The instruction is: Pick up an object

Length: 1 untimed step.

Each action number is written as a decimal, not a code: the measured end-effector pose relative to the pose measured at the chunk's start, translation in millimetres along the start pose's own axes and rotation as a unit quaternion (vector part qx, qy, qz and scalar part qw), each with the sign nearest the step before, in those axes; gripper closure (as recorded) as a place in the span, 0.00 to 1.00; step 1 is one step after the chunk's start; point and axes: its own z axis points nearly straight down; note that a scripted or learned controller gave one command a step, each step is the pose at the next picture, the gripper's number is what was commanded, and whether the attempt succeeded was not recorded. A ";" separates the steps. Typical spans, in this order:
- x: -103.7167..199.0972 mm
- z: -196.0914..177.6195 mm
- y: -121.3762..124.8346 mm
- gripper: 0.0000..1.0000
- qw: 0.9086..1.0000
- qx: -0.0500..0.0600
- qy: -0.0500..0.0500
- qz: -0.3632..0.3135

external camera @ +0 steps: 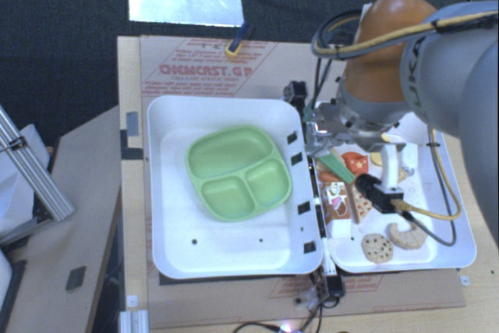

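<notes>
Camera view: candidate objects for picking, all in the right bin (pixel 461 247). Nearest the gripper (pixel 337 138): a red piece (pixel 355 162) and a green strip (pixel 335 165), side by side and seemingly touching, in the bin's far left corner close to the wall it shares with the left bin (pixel 168 249). Just nearer the camera: a flat printed packet (pixel 337 204), lying against the same wall. At the near edge: a round cookie (pixel 377 247) with a pale curved pastry (pixel 408 236) just beside it. Further right: a white piece (pixel 406 161), partly hidden by the arm. The gripper hangs low over the red and green pair; nothing can be seen held in it, and whether it is open or closed cannot be told, as the wrist covers it. The left bin holds a green divided plate (pixel 238 171), well apart from the gripper. Risks, as judged: the crowded corner may lead to a closure on two pieces at once, or on none, with neighbours pushed aside; the shared wall sits near enough that a descent slightly to the left may strike it; the flat packet and thin strip offer little height to grip and may slip out on lifting.
</notes>
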 end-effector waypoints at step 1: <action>5.3 18.0 -1.0 1.00 1.000 0.001 0.000 -0.001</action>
